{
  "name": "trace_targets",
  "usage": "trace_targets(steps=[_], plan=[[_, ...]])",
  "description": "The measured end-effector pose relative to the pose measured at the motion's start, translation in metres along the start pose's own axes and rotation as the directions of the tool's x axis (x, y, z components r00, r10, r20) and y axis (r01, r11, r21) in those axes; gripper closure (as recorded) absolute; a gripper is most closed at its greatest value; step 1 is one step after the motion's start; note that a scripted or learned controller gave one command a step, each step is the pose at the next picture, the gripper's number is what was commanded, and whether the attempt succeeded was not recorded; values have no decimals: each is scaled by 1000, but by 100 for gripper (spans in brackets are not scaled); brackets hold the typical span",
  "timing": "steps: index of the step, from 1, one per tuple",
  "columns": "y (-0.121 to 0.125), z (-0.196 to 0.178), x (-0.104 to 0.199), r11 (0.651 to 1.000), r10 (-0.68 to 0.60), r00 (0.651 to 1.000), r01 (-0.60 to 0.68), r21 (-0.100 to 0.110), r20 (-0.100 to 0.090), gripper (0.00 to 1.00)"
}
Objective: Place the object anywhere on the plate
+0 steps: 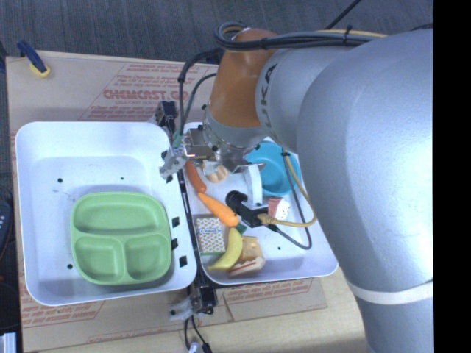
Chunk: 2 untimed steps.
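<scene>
Arm (353, 123) enters from the right, its grey bulk covering much of the right bin (309, 267). Orange band (239, 87) sits above the wrist, which points down into the far left corner of that bin. Gripper (200, 162) low over the bin's contents, close against the divider between the two bins. Jaw state: cannot tell, since the wrist body hides the fingers from above.

Directly under and just in front of the gripper: an orange carrot (211, 197) lying at a slant, upper end tucked beneath the wrist. A small pale item (215, 173) beside the carrot's upper end, too small to name. To the gripper's right, a blue bowl (271, 169), partly covered by the arm. Further toward the near edge: a patterned card (210, 235), a banana (230, 250), a sandwich-like piece (250, 259).

Left bin (44, 168) holds the green sectioned plate (121, 235), well to the gripper's left and nearer the front, across the divider.
</scene>
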State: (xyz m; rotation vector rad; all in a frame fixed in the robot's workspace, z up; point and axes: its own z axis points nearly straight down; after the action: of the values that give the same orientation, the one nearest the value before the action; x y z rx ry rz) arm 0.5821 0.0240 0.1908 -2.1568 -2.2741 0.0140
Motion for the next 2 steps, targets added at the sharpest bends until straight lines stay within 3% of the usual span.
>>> trace_targets(steps=[2], plan=[[0,0,0,1000,0,1000,0,0,0,0]])
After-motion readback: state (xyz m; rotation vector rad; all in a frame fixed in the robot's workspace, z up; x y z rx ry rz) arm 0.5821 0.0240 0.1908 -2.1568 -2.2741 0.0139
